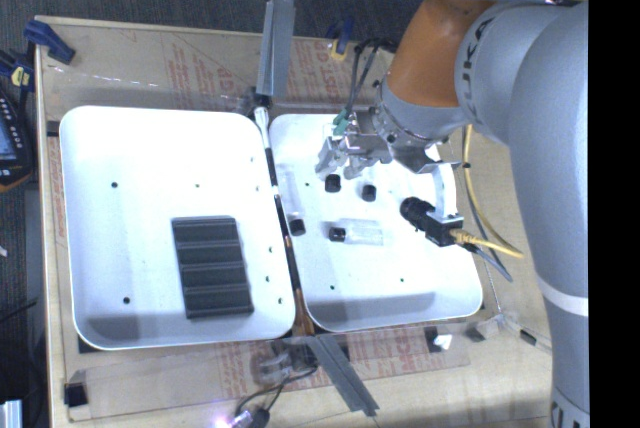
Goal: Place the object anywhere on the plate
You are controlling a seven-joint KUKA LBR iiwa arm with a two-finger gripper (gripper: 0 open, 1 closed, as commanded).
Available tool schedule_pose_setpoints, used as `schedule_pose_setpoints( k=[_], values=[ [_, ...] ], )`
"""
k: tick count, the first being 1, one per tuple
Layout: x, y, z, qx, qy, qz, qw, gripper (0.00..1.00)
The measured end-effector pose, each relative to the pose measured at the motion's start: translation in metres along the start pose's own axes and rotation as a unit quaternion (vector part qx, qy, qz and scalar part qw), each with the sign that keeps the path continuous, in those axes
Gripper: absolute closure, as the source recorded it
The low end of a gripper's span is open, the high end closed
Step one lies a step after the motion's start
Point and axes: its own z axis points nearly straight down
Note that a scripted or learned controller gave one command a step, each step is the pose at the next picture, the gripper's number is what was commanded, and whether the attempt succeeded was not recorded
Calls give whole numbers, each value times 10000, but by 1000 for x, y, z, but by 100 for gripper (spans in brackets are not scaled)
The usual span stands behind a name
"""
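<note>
Bench, two white bins. My gripper (348, 171) hangs over right bin (400, 301); grip state unclear. Clear object (358, 234) at its 6 o'clock, unlifted; dark ridged plate (212, 266) in left bin (110, 146) bare.

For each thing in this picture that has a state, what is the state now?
Dark ribbed plate: lies flat in the left bin, nothing on it.
Clear object: lies on its side in the right bin, not on the plate, apart from the end effector.
End effector: over the right bin's far part, holds nothing that I can see.
</note>
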Motion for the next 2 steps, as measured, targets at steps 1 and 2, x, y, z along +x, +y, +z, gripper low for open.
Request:
schedule_pose_setpoints(
  k=[1, 2],
  values=[
    [50, -68, 21, 14, -2, -641, 9979, 100],
    [115, 12, 34, 9, -10, -294, 9996, 100]
  ],
)
